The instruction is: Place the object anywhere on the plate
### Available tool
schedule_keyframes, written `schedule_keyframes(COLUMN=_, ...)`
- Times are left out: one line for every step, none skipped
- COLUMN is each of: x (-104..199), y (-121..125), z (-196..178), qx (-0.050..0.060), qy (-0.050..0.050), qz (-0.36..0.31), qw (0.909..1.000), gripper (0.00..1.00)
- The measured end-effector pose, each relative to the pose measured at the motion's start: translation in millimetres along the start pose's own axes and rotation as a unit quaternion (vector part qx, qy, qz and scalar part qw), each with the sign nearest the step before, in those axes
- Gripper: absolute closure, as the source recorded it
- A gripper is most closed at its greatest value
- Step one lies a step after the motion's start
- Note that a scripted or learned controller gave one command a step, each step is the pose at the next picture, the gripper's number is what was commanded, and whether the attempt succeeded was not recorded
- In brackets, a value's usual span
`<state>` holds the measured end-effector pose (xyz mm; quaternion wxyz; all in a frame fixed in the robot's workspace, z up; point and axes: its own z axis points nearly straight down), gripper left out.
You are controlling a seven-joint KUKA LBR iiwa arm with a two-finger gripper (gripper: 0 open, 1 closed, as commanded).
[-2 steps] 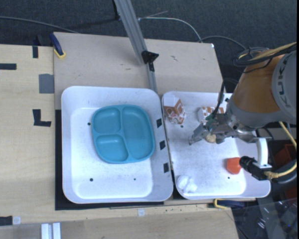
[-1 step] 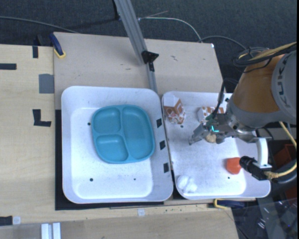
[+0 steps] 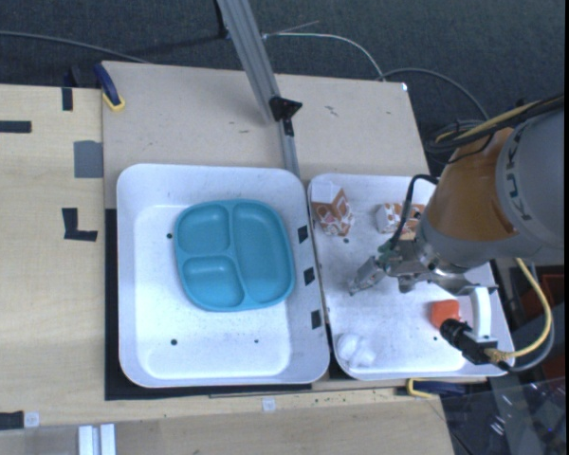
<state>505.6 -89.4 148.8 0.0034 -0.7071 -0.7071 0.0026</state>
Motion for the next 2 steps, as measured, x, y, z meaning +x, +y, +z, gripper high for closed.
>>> schedule_keyframes(x=0.8, y=-1.7, z=54.3, qx=0.0, qy=0.0, qz=0.0, qw=1.0, gripper=0.0)
schedule_keyframes(x=1.2, y=-0.8, z=41.5, qx=-0.001, qy=0.0, qz=-0.001, qw=1.0, gripper=1.0)
